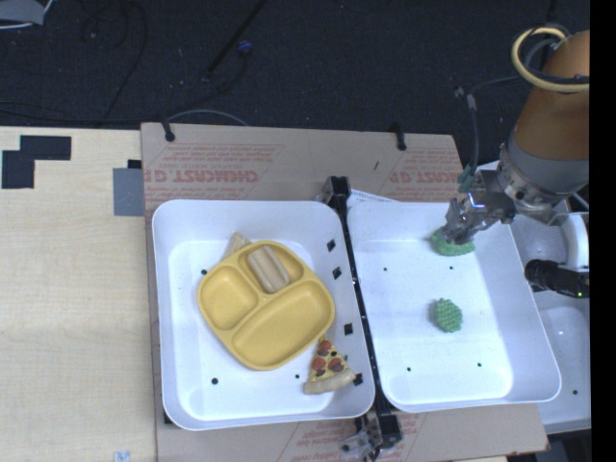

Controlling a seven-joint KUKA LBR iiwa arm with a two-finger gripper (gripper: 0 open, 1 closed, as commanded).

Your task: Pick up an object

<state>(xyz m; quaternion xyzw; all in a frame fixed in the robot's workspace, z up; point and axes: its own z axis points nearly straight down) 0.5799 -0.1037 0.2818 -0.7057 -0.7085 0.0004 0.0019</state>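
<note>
Camera view: your gripper (469, 221) is down at the far edge of the right bin (500, 378), right on top of a flat green piece (452, 245) that lies near the bin's back wall. You can't tell from here if it's clamped on that piece or just resting over it, so don't log a grasp. A second green object (447, 315), rounder and bumpy, lies loose mid-bin, well apart from the gripper. In the left bin (192, 397) sit a yellow divided tray (279, 330) with a tan hot-dog-like toy (269, 268) in one compartment, and a pizza slice toy (327, 368) just beside the tray's near corner. Risks as you'd judge them: the green piece looks thin and flat, so it may slip out on lift. It's close to the wall, so a descent could jam against the rim or push the piece away.
</note>
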